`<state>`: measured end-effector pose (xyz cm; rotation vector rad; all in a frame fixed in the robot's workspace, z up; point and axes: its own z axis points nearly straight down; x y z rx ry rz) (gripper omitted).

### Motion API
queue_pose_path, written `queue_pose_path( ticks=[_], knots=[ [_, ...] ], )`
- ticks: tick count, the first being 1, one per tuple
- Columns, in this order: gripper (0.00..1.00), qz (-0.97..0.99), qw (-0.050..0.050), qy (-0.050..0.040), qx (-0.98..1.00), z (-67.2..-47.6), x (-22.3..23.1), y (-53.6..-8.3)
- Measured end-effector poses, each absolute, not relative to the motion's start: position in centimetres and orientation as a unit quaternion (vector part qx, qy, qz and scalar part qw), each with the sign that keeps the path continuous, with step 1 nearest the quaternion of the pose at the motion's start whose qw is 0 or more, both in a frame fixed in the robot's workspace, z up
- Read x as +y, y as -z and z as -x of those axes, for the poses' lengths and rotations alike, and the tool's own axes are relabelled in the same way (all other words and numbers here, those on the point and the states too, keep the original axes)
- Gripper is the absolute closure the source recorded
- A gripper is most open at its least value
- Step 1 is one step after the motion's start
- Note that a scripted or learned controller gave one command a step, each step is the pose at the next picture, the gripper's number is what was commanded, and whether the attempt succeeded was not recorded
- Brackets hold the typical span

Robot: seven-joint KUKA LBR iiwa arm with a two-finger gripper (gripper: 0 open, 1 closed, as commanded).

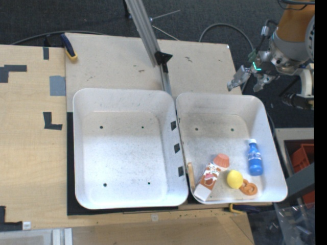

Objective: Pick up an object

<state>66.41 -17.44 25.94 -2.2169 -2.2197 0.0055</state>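
My gripper (248, 81) hangs above the far right corner of the right bin (204, 103), open, with nothing between its fingers. In that bin's near right part lie a blue bottle with a white cap (254, 158), a yellow ball (234, 179), an orange pretzel-shaped piece (249, 188) and a white and orange tube (212, 177). All of them lie well below the gripper in the picture, apart from it.
The left bin (82, 137) sits beside the right one. A slanted metal pole (145, 27) rises behind the bins. A yellow and blue clamp (69, 47) lies on the bench at the back left. A cable (225, 29) loops behind the right bin.
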Motion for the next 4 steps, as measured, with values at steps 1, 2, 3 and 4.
queue_pose_path(
  ticks=[1,2,3,4],
  knots=[
    [0.0,0.706,0.0,-0.0011,-0.708,-66.5,-17.5,-26.2],
    [0.0,0.707,0.002,-0.0025,-0.707,-66.7,-18.4,-21.0],
    [0.0,0.706,0.002,-0.0025,-0.708,-67.2,-17.5,-15.4],
    [0.0,0.707,0.003,-0.0038,-0.707,-66.9,-18.1,-9.1]
  ],
)
